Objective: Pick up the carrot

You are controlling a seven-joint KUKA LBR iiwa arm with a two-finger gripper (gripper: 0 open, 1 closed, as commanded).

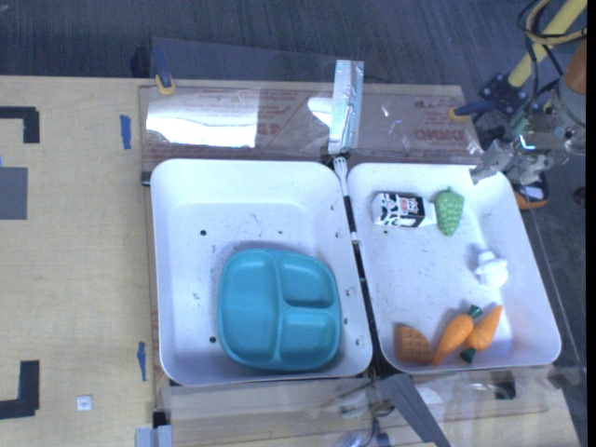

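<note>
The left bin [177,203] carries the biggest item, a teal divided plate [277,312] resting toward its near side. The right bin [531,250] holds everything else, and that is where my work lies.

My gripper [510,153] hangs at the far right corner of the right bin, above the rim, and the tangle of cables and metal around it is too cluttered for me to tell whether it stands open or closed; nothing shows in it that I can make out.

There look to be two carrots. The carrot [453,334] I mean to take lies in the near right part of the right bin, orange with a green top, slanted, touching a second carrot [485,326] on its right and just beside a waffle-like brown piece [413,343] on its left. To do this well I judge I should travel well toward the near edge, turn my wrist so the fingers close across the carrot's narrow width, and come down at mid-body, away from the neighbour, so I lift one thing and not two.

Farther back sit a black-and-white carton [399,209], a green bumpy fruit [450,211] just beside it, and a small white lump [491,268].

The carton's print is too small to read. Reddish lettering on the clear sheet [279,119] behind the bins is blurred beyond reading.
</note>
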